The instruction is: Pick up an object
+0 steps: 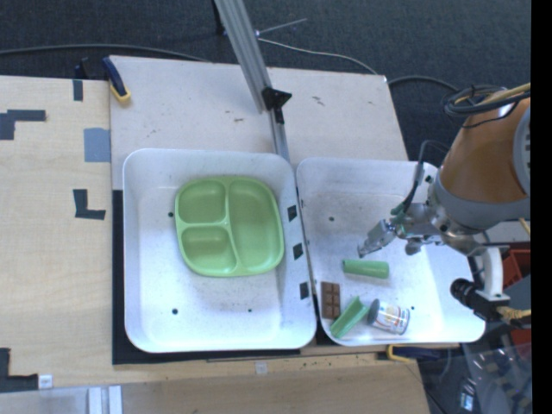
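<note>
- Bench (216, 102): carries two white bins side by side.
- Left bin (151, 317): holds a green divided plate (229, 226). It is broad and flat, looks like light stiff plastic, and offers little to grip except its rim, so it is a poor pick.
- Right bin (345, 188): holds four small things, all toward its near edge.
- Pincer (373, 241): hangs over the middle of the right bin, just above the green block; nothing sits between its fingers, and whether they are spread or closed I cannot tell.
- Green block (366, 269): the likeliest target, lying flat just below the pincer and apart from the rest. It looks light and rigid, probably smooth; take it across its short width, at mid-length.
- Green wedge (347, 316): lies slanted at the near wall, beside the can; its neighbours crowd a grasp.
- Can (389, 317): small, on its side, liable to roll and slip.
- Brown bar (330, 299): thin and flat, hard to get under.
</note>
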